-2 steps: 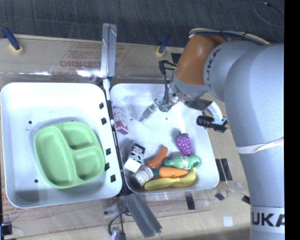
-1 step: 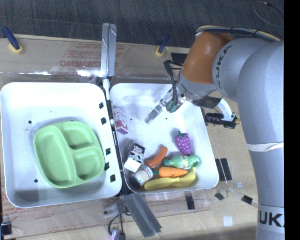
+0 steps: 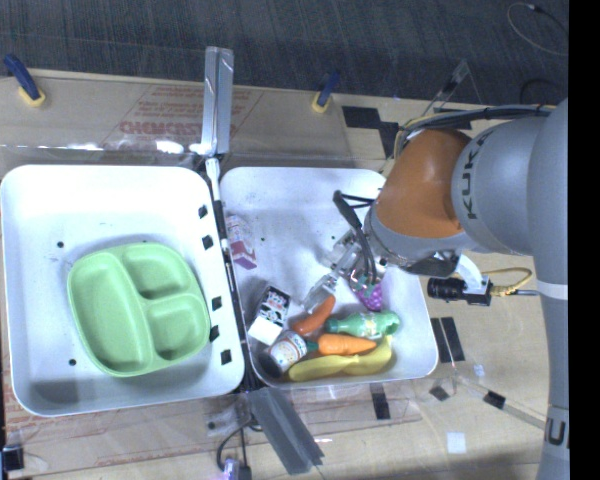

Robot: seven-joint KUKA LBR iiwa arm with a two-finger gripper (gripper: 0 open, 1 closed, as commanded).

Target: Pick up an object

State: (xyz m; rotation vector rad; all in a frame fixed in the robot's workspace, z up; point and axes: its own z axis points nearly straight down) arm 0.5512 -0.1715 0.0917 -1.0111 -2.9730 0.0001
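The grey arm with its orange band reaches in from the right of the frame, its gripper (image 3: pixel 342 271) low over the middle of the right white bin (image 3: pixel 280 193); whether it is open or closed cannot be told. Just beside it lies a purple grape bunch (image 3: pixel 371 293). Along the bin's lower edge cluster a yellow banana (image 3: pixel 340 366), an orange carrot (image 3: pixel 344 345), a green vegetable (image 3: pixel 363 324) and a small can (image 3: pixel 286 349). The left white bin (image 3: pixel 30 208) holds a green divided plastic tray (image 3: pixel 138 308)
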